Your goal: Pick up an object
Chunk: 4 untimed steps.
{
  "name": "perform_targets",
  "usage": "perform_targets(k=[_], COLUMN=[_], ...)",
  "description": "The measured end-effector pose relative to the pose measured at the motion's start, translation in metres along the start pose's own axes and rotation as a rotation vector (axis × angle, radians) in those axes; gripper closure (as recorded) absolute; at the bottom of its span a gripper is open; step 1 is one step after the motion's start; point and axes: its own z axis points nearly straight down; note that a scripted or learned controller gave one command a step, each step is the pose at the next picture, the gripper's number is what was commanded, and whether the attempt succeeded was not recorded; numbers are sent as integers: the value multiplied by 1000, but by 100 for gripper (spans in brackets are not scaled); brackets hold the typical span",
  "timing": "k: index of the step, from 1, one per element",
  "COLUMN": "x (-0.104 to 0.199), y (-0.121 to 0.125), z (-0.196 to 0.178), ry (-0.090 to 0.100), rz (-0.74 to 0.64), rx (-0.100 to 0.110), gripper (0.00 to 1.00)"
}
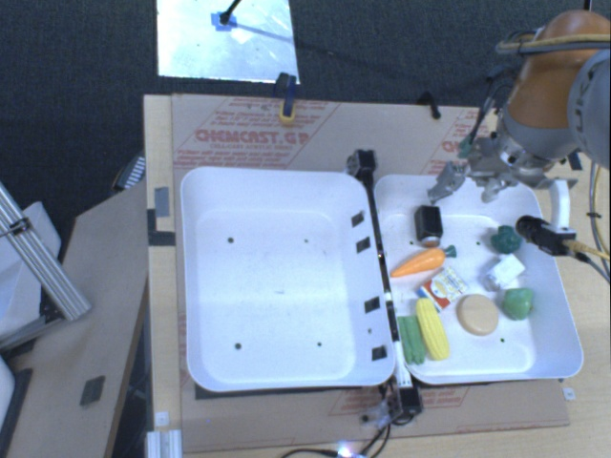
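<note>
My gripper point(468, 187) hangs above the far edge of the right bin point(554, 351), open, with nothing between its fingers. Just below and left of it a black block point(427, 223) stands on the bin floor. An orange carrot point(420, 261) lies in front of that block. Further forward are a yellow corn cob point(432, 328), a green vegetable point(410, 340) and a tan round piece point(477, 315). A teal object point(506, 239), a white object point(506, 271) and a green object point(518, 302) sit along the right side.
The left bin point(277, 275) lies beside the right one, with a black-clipped divider point(377, 256) where they meet. A small red and white packet point(444, 287) lies among the toys. A black tube point(542, 234) and cables hang from the arm over the bin's right side.
</note>
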Motion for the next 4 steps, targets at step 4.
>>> perform_targets(k=[4], x=[13], y=[-49], z=[125], ry=[1], rz=[-7], rx=[-4], gripper=[0])
